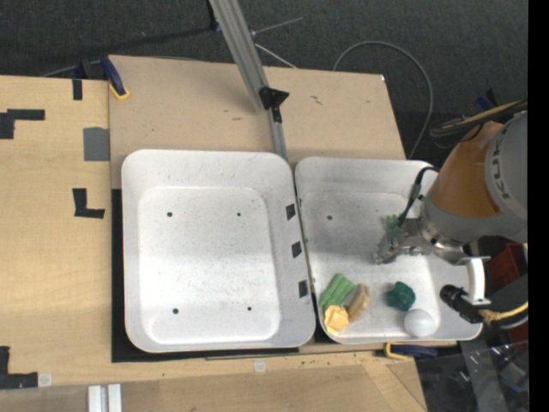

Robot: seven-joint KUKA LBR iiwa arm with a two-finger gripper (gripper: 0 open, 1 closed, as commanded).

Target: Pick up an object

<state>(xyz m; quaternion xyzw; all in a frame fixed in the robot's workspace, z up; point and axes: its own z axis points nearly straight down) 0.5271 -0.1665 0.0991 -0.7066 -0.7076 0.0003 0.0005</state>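
The right bin (pixel 343 187) holds a green ribbed object (pixel 336 290), a tan piece (pixel 357 301) and a yellow piece (pixel 336 318) near its front left corner. A dark green lump (pixel 400 296) and a white ball (pixel 419 322) lie at the front right. My gripper (pixel 388 249) reaches down into the right bin's middle right, just above and behind the dark green lump. A small green bit (pixel 393 223) shows by the wrist. The fingertips are too dark and small to read.
The left bin (pixel 206 247) sits beside the right one. A grey metal pole (pixel 244 45) slants in from the top to the bins' shared back edge. The arm's orange band (pixel 467 174) overhangs the right bin's right side.
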